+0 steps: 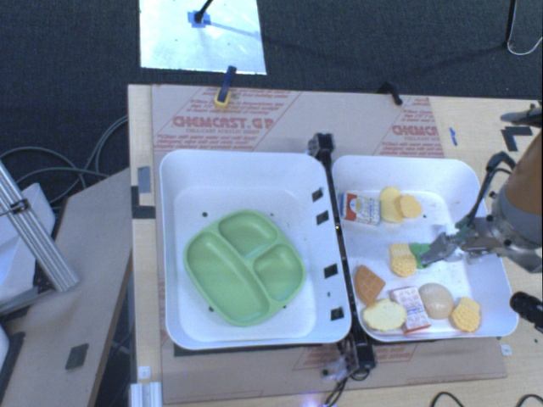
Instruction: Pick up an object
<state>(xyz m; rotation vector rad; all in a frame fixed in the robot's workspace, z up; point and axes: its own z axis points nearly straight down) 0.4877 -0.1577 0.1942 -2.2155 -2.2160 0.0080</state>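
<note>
The right bin (458, 175) holds several toy foods: a white and red carton (360, 209), two yellow rounds (399, 204), a yellow waffle square (403, 261), an orange-brown piece (369, 284), a pale bun (384, 315), a red and white packet (411, 306), a beige ball (436, 299) and a round waffle (466, 315). My gripper (439, 248) reaches in from the right, low over the bin's middle. Its tip meets a small green object (419, 250) just right of the waffle square. Whether the green object is held is unclear.
The left bin (195, 176) holds a green divided plate (244, 266). A black divider with clips (333, 227) runs between the bins. The arm's grey body (517, 210) stands over the right bin's right edge. Cardboard lies under both bins.
</note>
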